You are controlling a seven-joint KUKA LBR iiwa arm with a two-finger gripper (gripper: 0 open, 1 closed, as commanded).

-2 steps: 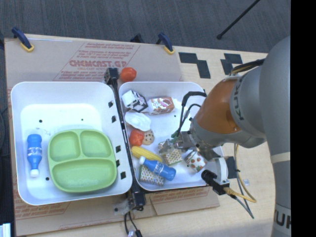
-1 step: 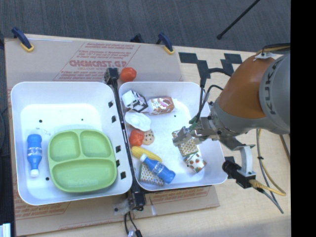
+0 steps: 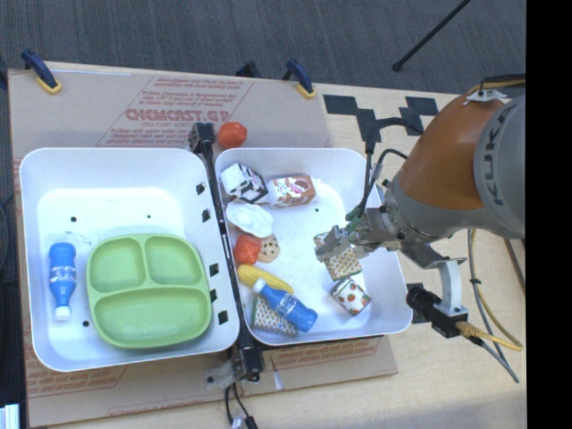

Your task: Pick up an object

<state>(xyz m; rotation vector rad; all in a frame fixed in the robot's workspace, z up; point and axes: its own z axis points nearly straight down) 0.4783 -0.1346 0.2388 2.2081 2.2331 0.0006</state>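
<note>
Jaws (image 3: pixel 332 244) low in right bin (image 3: pixel 380 320), state impossible to tell, tips lost against a tan checkered item (image 3: pixel 343 262) right at them. Just below: white patterned cup (image 3: pixel 349 295) on its side. Off to left: cookie (image 3: pixel 267 249), orange ball (image 3: pixel 247 250), yellow piece (image 3: pixel 264 281), blue bottle (image 3: pixel 290 309). Up-left: striped packet (image 3: pixel 293 190). Far left, other bin (image 3: pixel 116 168): green divided plate (image 3: pixel 148 290), blue bottle there (image 3: pixel 61 275).

Cardboard sheet (image 3: pixel 179 105) at 12 o'clock of the left bin (image 3: pixel 36 177): red print "CHEMCAST GP", smaller lines unreadable. Arm (image 3: pixel 500 164) at 3 o'clock: partial letters "KU".
</note>
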